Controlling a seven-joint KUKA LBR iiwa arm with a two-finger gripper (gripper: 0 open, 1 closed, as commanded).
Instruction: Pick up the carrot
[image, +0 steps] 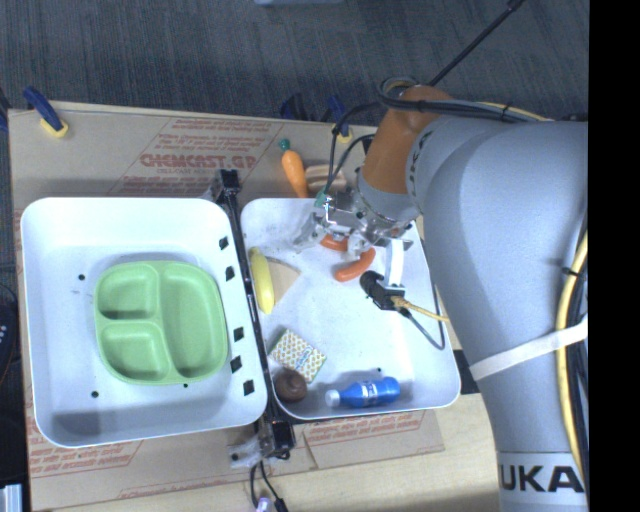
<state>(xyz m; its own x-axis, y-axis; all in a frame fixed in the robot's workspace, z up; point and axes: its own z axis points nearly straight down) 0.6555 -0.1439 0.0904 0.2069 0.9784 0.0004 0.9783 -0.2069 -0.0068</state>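
The bench is covered with printed brown cardboard (180, 150). In the right bin (440, 370), nearest, lie a blue bottle (365, 392) and a brown round item (291, 383), then a patterned packet (297, 354) and a yellow banana (262, 281). The left bin (40, 300) holds a green divided plate (160, 320). Farther in, the gripper (345, 222) sits low over an orange sausage-shaped piece (354, 266); its mechanism hides the claw, so its state cannot be told. The carrot (294, 172) lies outside on the cardboard, just beyond the right bin's far rim. Dark carpet lies beyond.
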